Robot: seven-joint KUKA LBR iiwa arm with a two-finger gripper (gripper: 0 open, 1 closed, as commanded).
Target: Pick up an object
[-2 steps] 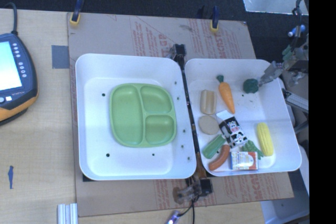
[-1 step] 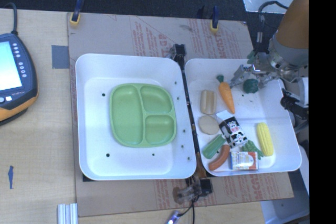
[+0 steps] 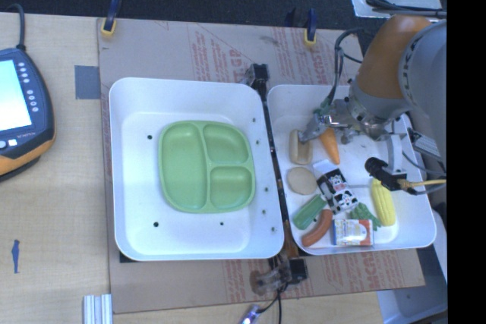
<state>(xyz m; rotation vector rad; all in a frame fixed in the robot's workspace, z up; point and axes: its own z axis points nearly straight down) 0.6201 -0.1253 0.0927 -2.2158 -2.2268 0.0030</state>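
Gripper (image 3: 325,134) in right bin (image 3: 425,235), over orange carrot (image 3: 329,144); I cannot tell how it is set | carrot lies near bin's left wall, beside beige piece (image 3: 300,147) | corn cob (image 3: 382,202), sausage (image 3: 317,228), printed box (image 3: 353,232) nearby; I read no writing | left bin (image 3: 129,163) holds green divided tray (image 3: 206,165)

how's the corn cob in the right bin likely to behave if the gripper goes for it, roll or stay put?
The corn cob looks rounded and elongated, so it would probably roll sideways if nudged across its length. It lies close to the right bin wall, which may stop it. Its glossy yellow surface suggests hard plastic, likely light, stiff and a bit slippery under the gripper.
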